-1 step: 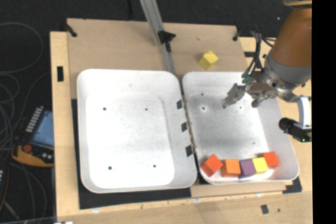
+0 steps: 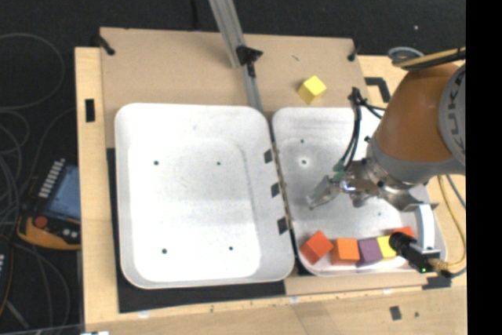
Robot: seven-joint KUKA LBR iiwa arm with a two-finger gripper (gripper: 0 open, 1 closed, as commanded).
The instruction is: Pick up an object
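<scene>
My gripper (image 2: 324,192) hangs over the middle of the right bin (image 2: 314,133), with its fingers (image 2: 320,191) spread apart and nothing between them. Along the bin's near edge lies a row of blocks: a red-orange block (image 2: 317,245), an orange block (image 2: 346,249), a purple block (image 2: 369,249), a yellow block (image 2: 386,245) and a red piece (image 2: 401,234) partly behind a black part. The gripper is above and behind the red-orange block, apart from it. A yellow cube (image 2: 311,89) sits on the bench behind the right bin.
The left bin (image 2: 196,192) sits beside the right one, joined by black clips (image 2: 278,188). A metal pole (image 2: 223,8) slants up from behind the bins. Cables and a handheld controller (image 2: 55,204) lie off the bench at left.
</scene>
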